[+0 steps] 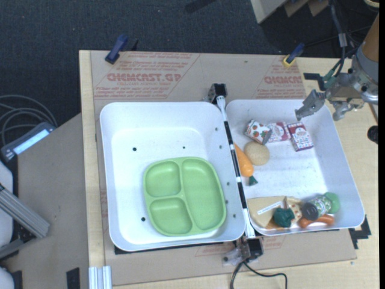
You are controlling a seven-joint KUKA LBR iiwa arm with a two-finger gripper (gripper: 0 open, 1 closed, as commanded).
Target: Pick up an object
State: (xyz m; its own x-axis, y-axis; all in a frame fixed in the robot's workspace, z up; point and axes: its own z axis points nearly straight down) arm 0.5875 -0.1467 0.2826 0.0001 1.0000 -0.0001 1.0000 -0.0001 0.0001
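The right bin [337, 161] holds several small objects. Three red-and-white cartons [278, 132] lie in a row near its back. In front of them sit a beige ball [257, 154] and a carrot [243, 159] against the bin's left wall. At the front lie a tan board [263, 208], a green-and-orange toy [281, 217] and a small green-capped bottle [317, 208]. My gripper [322, 108] hovers over the back right corner of this bin, above and right of the cartons. It is open, with nothing between its fingers [305, 107].
The left bin [120, 161] holds a green three-compartment tray [182, 195]. A black divider clamp [218, 92] joins the two bins at the back. Blue clips [117, 49] pin the cardboard base at its far corners. Cables hang near the wrist at the right.
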